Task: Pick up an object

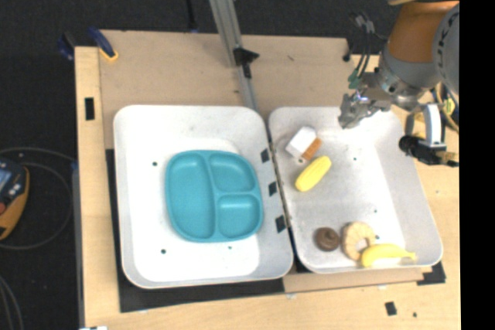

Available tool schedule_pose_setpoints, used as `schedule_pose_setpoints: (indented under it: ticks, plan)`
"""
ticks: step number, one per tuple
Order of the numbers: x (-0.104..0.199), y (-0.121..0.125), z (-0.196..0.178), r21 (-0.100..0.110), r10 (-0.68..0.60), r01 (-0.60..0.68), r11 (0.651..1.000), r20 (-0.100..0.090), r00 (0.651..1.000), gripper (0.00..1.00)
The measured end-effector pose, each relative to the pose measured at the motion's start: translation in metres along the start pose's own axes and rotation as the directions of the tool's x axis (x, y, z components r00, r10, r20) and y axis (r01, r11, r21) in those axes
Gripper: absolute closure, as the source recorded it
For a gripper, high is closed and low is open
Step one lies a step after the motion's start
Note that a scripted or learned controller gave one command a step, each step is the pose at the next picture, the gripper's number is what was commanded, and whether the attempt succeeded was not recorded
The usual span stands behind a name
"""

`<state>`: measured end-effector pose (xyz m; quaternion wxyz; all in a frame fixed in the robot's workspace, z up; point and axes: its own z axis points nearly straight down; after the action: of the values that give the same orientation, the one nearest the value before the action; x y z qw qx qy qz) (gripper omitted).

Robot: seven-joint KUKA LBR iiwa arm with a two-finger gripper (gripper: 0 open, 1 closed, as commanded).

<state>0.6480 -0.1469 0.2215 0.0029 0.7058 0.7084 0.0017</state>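
Observation:
In the right bin (pixel 402 189) lie a yellow corn-like piece (pixel 312 174), a white block with an orange end (pixel 302 143), a brown disc (pixel 326 239), a tan round slice (pixel 357 239) and a yellow banana (pixel 388 254). My gripper (pixel 352 113) hangs over the bin's far edge, up and to the right of the white block. Nothing is visible between its fingers. The corn piece lies a good way below and left of it.
The left bin (pixel 139 143) holds a teal divided plate (pixel 214 195). A grey metal post (pixel 224 11) rises behind the bins, with a black bracket (pixel 244 56) on it. Bare bin floor lies between the corn piece and the bin's right wall.

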Motion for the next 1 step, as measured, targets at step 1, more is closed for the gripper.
schedule_pose_setpoints:
  ticks: [1]
  plan:
    - [0.0477, -0.0026, -0.0142, 0.004, -0.002, 0.002, 1.0, -0.002, 1.0, 1.0]
